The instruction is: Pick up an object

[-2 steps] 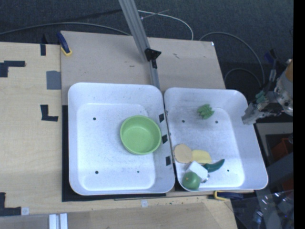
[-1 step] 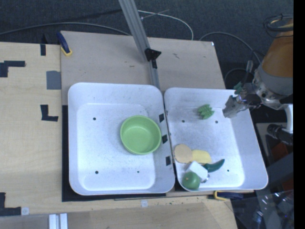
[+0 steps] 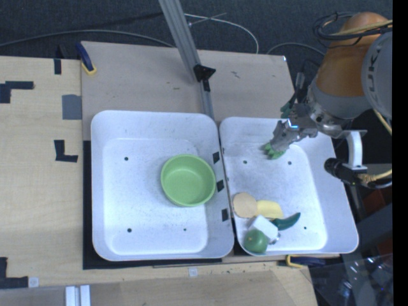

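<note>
One fixed camera looks down on my bench (image 3: pixel 146 75) at a slant from well above, taking in both white bins (image 3: pixel 115 132); my arm (image 3: pixel 347 75) enters from its right.

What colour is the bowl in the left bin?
Light green, plain, no pattern. The bowl shows clearly in the camera view.

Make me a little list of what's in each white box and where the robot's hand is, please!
left bin: one green bowl, upright, near the middle
right bin: a pile at the near left corner: tan round piece, yellow piece, white block, green ball, dark green curved piece
gripper: low over the far part of the right bin
at the gripper tip: something small and green, too blurry to name
arm: reaches in from the right
</note>
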